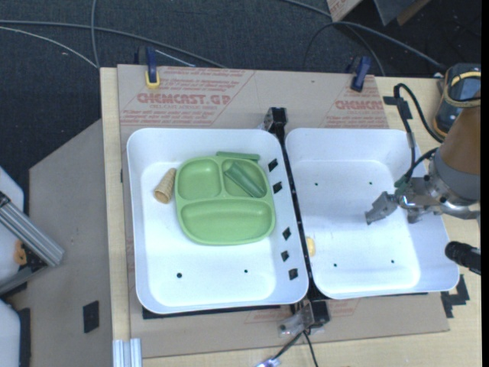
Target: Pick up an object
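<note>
A green divided plate (224,202) lies in the left bin (153,281). A darker green, pod-like piece (246,177) rests in its upper right compartment. A tan cone (163,186) lies just left of the plate. A small yellow object (309,245) sits at the right bin's (367,281) left wall, beside the divider. My gripper (390,207) hangs over the right side of the right bin, well away from the yellow object, and I see nothing held in it.
A black divider strip (284,197) runs between the two bins. Blue clamps (152,65) (360,72) hold the cardboard-covered bench at its far edge. The arm's grey and orange body (462,151) stands over the right bin's right rim.
</note>
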You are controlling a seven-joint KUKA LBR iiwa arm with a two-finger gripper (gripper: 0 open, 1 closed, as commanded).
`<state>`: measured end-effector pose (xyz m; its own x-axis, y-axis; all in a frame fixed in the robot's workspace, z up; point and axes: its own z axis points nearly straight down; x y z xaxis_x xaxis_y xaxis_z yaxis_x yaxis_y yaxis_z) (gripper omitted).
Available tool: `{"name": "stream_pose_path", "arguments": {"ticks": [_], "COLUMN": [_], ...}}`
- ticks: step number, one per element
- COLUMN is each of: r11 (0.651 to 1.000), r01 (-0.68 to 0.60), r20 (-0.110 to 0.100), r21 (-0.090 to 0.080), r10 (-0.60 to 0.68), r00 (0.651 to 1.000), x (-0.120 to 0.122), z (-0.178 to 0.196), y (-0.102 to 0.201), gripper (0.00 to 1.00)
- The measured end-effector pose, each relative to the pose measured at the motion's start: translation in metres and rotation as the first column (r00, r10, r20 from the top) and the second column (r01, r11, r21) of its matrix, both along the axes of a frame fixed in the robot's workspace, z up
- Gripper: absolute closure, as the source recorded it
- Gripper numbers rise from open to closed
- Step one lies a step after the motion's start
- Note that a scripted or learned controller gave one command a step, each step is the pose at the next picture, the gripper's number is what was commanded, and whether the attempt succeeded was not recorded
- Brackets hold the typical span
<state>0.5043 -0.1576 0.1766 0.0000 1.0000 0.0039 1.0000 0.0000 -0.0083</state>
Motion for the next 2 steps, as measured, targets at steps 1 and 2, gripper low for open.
{"name": "stream_pose_path", "arguments": {"ticks": [1,2], "r11": [1.000,1.000], "r01": [0.000,0.000], "r20": [0.002,0.003], "r21": [0.000,-0.001], "r10": [0.000,0.000], "r00": [1.000,1.000], "x": [-0.003,-0.004], "z": [-0.043,-0.094], "y": [0.000,0.001], "gripper": [0.00,0.00]}}
